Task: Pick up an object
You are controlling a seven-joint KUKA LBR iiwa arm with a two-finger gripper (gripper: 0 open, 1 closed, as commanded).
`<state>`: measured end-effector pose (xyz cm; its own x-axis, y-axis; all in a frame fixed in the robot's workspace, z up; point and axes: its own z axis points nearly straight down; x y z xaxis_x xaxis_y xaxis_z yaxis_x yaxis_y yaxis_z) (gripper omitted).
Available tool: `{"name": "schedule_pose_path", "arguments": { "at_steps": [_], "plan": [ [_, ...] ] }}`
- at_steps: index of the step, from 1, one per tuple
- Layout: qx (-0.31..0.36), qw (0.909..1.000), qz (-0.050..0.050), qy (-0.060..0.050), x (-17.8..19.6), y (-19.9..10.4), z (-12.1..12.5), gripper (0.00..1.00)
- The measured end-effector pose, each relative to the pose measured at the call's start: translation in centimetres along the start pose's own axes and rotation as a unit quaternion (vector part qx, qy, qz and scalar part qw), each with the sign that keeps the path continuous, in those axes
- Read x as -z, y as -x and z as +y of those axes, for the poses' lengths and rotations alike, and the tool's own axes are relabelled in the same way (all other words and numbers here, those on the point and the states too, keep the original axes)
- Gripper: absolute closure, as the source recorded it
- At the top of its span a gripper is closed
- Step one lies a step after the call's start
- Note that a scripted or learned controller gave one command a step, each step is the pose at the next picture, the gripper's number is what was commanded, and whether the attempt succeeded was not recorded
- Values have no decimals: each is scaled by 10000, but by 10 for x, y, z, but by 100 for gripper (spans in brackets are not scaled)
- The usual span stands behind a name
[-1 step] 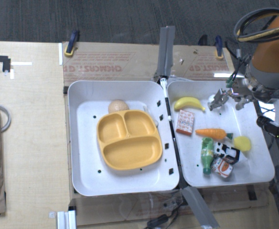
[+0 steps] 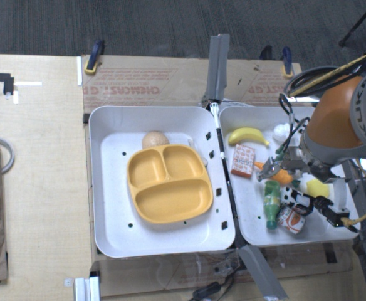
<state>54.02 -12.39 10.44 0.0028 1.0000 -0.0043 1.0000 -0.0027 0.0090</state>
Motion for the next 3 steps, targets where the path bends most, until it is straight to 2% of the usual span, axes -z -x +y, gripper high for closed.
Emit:
{"name": "schedule_pose_path", "arguments": {
  "at_steps": [1,2,3],
  "plan": [
    [-11,10000,20,-60,-15,31,41,0],
    [-23,10000,17,-69,-8,32,41,100],
    [-796,9968,9,-65,58,-2,40,100]
  ]
}}
